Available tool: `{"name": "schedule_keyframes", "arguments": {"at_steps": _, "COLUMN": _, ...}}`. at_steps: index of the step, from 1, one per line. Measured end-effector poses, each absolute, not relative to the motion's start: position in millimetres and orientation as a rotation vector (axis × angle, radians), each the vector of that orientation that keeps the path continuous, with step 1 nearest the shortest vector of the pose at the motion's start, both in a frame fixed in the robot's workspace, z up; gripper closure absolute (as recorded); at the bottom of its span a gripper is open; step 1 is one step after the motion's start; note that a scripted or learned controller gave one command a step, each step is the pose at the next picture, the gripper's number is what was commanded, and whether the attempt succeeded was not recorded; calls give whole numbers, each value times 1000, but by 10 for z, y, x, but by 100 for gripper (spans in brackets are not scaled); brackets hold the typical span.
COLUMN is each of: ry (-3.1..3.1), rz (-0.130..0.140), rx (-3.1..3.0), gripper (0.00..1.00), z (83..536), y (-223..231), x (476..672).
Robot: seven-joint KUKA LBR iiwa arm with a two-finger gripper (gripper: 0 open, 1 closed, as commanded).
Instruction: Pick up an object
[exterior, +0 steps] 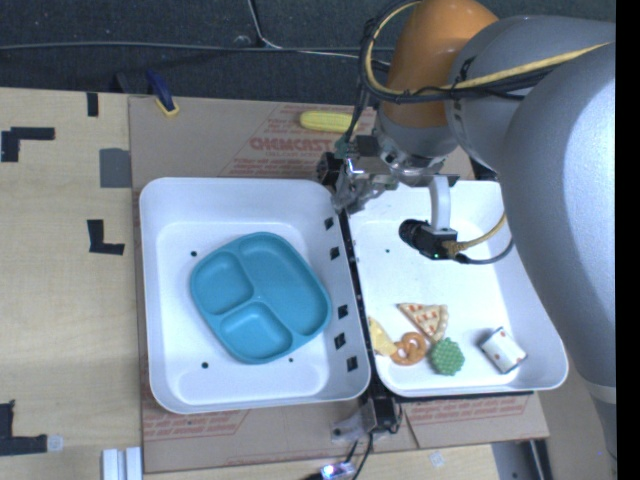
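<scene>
My gripper (347,182) hangs over the far end of the divider between the two bins, at the right bin's far-left corner. Nothing shows in its grasp. In the right bin (480,268), near the front, lie a waffle-patterned orange wedge (424,318), a brown pretzel (408,349), a green bumpy piece (447,357), a yellow piece (379,337) against the left wall, and a small white-grey block (501,349). These all lie well in front of the gripper.
A blue divided plate (260,296) lies in the left bin (170,218). A yellow corn-like object (325,120) rests on the cardboard behind the bins. The grey arm (560,148) covers the right bin's far-right side, with a black cable fitting (428,238) hanging low.
</scene>
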State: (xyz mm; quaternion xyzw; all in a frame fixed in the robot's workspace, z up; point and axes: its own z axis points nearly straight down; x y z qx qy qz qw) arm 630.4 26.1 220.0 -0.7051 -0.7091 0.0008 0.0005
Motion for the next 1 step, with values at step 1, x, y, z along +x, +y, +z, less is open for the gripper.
{"name": "schedule_keyframes", "arguments": {"at_steps": 1, "ry": -2227, "rz": 0, "rx": -2215, "gripper": 100, "z": 2264, "y": 727, "x": 6363}}
